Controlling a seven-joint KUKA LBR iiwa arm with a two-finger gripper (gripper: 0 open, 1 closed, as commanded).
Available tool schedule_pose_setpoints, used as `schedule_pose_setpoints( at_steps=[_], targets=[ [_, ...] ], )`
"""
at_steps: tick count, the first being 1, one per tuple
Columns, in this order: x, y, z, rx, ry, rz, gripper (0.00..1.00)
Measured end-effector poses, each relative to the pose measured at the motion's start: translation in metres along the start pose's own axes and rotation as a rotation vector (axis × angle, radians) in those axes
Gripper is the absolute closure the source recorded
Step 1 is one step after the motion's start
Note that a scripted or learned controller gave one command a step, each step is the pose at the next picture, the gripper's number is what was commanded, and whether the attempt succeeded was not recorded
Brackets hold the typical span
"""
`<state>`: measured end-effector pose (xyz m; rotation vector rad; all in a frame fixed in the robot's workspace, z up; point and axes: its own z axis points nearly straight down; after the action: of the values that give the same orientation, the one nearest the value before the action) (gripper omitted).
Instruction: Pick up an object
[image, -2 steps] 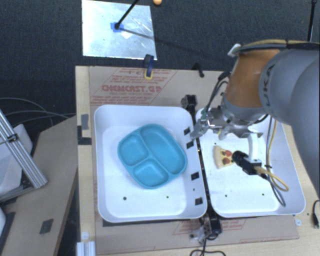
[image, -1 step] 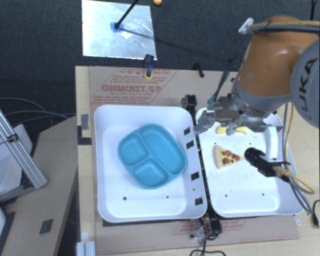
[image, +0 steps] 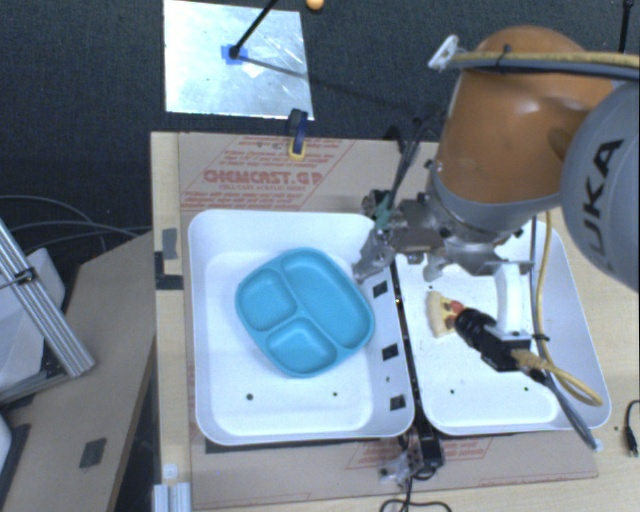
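Bins first: my gripper (image: 385, 240) hangs over the shared wall between the two, near their far edge, and I cannot tell how wide it stands (my own wrist covers it). Beside it and nearer the camera, the left bin (image: 215, 400) holds a blue divided tray (image: 303, 310), flat, with three compartments, its nearest corner close under the gripper. On the gripper's other side, in the right bin (image: 480, 410), a small pale scrap with a red spot (image: 440, 312) lies just past the shared wall, apart from the gripper and not held. Bare white floor runs around the tray along the left bin's front and outer walls, and across the right bin's front half.
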<state>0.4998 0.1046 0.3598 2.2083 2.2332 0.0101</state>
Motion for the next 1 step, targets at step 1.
schedule_pose_setpoints(
  at_steps=[1],
  targets=[
    [-0.0039, 0.0017, -0.009, -0.001, -0.002, 0.001, 1.0]
  ],
)
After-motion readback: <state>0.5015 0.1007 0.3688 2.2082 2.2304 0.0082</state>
